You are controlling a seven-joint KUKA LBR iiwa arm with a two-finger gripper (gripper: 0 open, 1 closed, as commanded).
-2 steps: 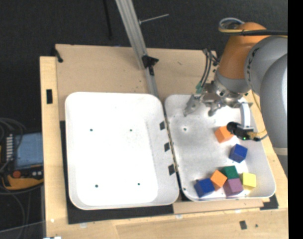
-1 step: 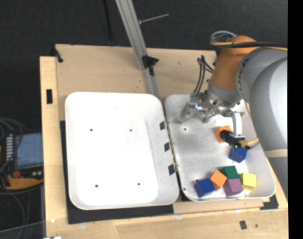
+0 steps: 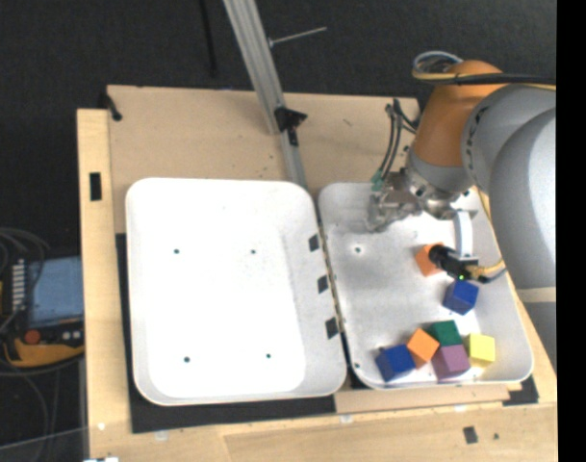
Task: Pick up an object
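Arm: grey KUKA arm [image 3: 509,152] with orange band enters from the right, wrist over the far part of the right bin [image 3: 369,287].
Gripper: gripper [image 3: 381,205] sits low near the right bin's far-left corner; cannot tell how it is set, and nothing visible in it.
Right bin contents: 7 blocks, all well apart from the gripper.
Far group: orange block [image 3: 428,259] by the right wall, blue block [image 3: 460,296] just nearer.
Near group: blue cube [image 3: 394,362], orange cube [image 3: 423,346], green cube [image 3: 446,332], purple cube [image 3: 451,360], yellow cube [image 3: 481,347], clustered at the near-right corner.
Left bin: white left bin [image 3: 220,292] lies beside the right bin.
Pole: metal pole [image 3: 259,61] slants across the bench's far side.
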